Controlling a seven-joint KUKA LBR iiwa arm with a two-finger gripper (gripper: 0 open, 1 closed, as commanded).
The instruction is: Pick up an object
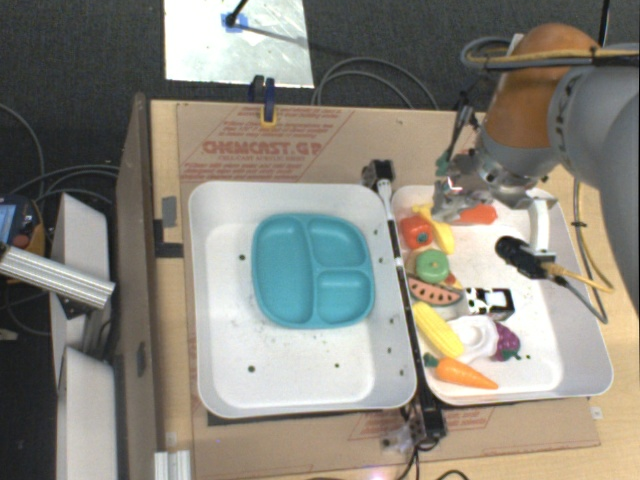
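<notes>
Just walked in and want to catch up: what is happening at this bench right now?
A grey robot arm reaches in from the right, its pincer low over the far end of the right bin, by an orange-red piece. That bin holds toy food: a tomato, corn, a carrot, a watermelon slice. The left bin holds a blue divided plate. Nothing looks lifted yet.

Arm's leaned in from the right, wrist dipped low

The grey arm [600, 118] comes in from the upper right edge, its orange band [530, 78] sitting just above the wrist, and it bends steeply downward toward the left. The gripper [458, 200] hangs at the bottom of that bend, pointing down. From this angle the tip is too cluttered and small to make out much more.
</notes>
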